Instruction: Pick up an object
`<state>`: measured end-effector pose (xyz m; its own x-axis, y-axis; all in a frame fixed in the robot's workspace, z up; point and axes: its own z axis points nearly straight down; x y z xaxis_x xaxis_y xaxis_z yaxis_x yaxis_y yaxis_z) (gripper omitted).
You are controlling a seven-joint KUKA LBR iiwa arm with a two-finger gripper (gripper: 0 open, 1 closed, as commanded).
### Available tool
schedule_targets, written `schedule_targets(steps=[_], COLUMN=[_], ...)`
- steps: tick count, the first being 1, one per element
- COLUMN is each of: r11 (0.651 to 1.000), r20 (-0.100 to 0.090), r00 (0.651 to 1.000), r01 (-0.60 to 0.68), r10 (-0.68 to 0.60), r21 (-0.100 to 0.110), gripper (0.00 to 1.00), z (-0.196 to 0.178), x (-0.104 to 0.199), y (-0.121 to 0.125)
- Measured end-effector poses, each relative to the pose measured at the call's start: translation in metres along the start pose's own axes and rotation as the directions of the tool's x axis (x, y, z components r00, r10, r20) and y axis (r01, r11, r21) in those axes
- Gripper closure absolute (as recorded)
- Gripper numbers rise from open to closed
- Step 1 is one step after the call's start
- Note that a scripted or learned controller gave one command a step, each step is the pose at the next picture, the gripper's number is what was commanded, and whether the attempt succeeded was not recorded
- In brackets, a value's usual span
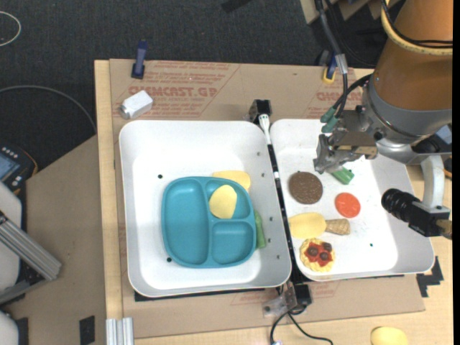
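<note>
Bins sit side by side on the table: the left bin (pixel 144 192) holds a glossy teal divided tray (pixel 188 225) with a smooth yellow oval (pixel 223 202) at its 1 o'clock. The right bin (pixel 402 254) carries a rough brown disc (pixel 306 186), a flat orange-red round (pixel 348 205), a pale yellow wedge (pixel 307 225) and a small pizza (pixel 318 254). At that bin's 12 o'clock the gripper (pixel 332 162) hangs over a green piece (pixel 343 174); whether it is wide or narrow I cannot tell.

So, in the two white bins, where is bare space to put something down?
Left white bin: bare floor left of and behind the teal divided plastic tray. Right white bin: bare along its right side, past the round orange disc. Crowded: its near-left corner, around the small pizza toy, and under the pincer.
</note>
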<state>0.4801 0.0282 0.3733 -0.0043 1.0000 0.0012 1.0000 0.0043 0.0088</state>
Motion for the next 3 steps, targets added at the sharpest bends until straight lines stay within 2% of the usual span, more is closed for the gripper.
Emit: schedule_targets(steps=[1, 2, 3], r11=[1.0, 1.0, 1.0], r20=[0.002, -0.001, 0.003], r00=[1.0, 1.0, 1.0], r01=[-0.01, 0.003, -0.011], r10=[0.01, -0.003, 0.011], r21=[0.018, 0.013, 0.021], gripper=[1.0, 1.0, 1.0], z=[0.101, 0.1, 0.184], x=[-0.039, 0.03, -0.013], y=[0.009, 0.005, -0.001])
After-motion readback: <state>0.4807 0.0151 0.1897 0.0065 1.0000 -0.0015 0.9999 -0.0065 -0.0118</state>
